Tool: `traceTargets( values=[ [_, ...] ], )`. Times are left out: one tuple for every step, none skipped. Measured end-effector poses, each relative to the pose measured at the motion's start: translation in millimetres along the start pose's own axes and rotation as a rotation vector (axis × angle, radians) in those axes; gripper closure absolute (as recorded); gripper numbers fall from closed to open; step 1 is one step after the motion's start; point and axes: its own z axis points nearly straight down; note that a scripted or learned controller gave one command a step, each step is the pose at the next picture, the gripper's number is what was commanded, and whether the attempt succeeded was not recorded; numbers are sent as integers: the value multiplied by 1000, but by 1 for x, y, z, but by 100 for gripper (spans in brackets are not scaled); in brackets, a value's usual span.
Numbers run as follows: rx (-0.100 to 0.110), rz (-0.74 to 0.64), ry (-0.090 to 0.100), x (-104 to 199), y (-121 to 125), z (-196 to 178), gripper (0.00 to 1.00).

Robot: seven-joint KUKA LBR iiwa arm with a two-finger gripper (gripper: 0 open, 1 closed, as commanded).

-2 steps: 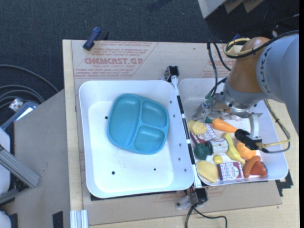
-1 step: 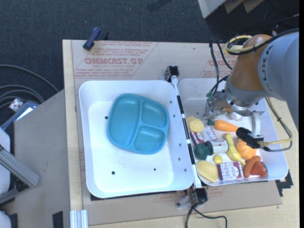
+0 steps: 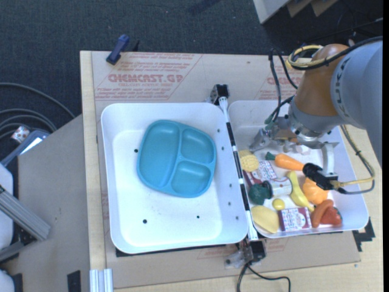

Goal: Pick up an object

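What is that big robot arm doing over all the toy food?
The grey and orange arm reaches into the right bin, which is packed with toy food such as a carrot, a banana and a yellow lemon-like piece. Its job is to pick one up, but nothing looks lifted yet. The left bin holds a blue divided plate.

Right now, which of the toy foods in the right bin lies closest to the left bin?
The round yellow waffle. It sits against the divider between the bins, while the carrot, banana and tomato lie further right.
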Motion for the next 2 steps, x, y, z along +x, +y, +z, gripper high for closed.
traceTargets(
  values=[
    [-1,-3,1,0,64,10,0],
    [-3,-4,0,0,65,0,100]
  ],
)
